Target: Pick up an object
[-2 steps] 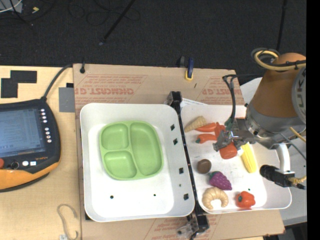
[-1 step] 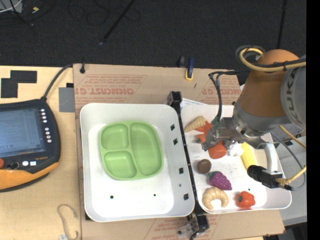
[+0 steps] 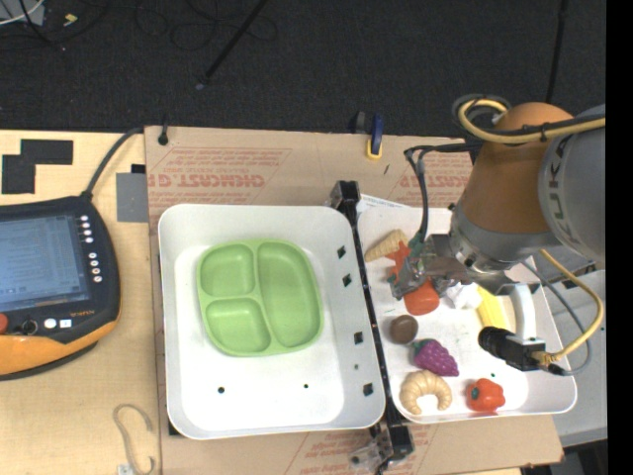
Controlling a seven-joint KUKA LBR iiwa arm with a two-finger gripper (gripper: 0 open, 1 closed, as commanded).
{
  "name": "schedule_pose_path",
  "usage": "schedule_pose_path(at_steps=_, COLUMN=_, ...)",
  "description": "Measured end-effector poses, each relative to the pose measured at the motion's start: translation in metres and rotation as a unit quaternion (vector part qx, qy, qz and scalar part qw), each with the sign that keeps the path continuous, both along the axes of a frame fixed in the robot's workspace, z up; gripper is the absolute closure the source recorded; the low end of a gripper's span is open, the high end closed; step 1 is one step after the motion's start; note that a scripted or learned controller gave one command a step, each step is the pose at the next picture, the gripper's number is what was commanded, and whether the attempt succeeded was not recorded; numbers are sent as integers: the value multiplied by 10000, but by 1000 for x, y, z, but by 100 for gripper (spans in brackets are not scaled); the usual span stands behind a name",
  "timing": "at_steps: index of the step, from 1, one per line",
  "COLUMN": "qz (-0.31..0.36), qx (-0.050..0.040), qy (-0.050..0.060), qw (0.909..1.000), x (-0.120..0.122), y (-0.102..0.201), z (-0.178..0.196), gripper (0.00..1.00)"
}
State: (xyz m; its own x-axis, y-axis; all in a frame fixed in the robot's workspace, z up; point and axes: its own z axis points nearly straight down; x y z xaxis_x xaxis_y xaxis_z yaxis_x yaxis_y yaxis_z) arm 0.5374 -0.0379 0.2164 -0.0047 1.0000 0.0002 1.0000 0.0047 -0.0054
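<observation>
Low in the right bin (image 3: pixel 559 396), the gripper (image 3: pixel 411 281) is hanging over the bin's left half, right against an orange-red round toy (image 3: pixel 423 301). Whether it is spread, pressed together or pinching that toy, I cannot tell, since its tip is blurring into the clutter around it. Nearest the camera, a croissant (image 3: pixel 425 392) and a small red pepper (image 3: pixel 485 394) are lying along the bin's near edge, apart from each other. Just beyond the croissant, a purple bunch of grapes (image 3: pixel 435 356) is resting, with a brown ball (image 3: pixel 403 329) just beside it on the left. The orange-red round toy is sitting just beyond the ball, at the gripper's near side. A yellow piece (image 3: pixel 493 311) is lying to its right, partly under the arm. Farther still, a cream cone-shaped toy (image 3: pixel 384 245) is lying near the bin's far left corner. In the left bin (image 3: pixel 198 389), a green divided plate (image 3: pixel 260 297) is sitting around the middle. At the bench's far edge, a blue-and-yellow clamp (image 3: pixel 375 139) is standing.
</observation>
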Motion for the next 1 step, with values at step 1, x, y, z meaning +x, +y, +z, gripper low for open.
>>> schedule_pose_path(at_steps=1, qz=-26, qx=2, qy=-16, qw=10000, x=5, y=-1, z=16, gripper=100)
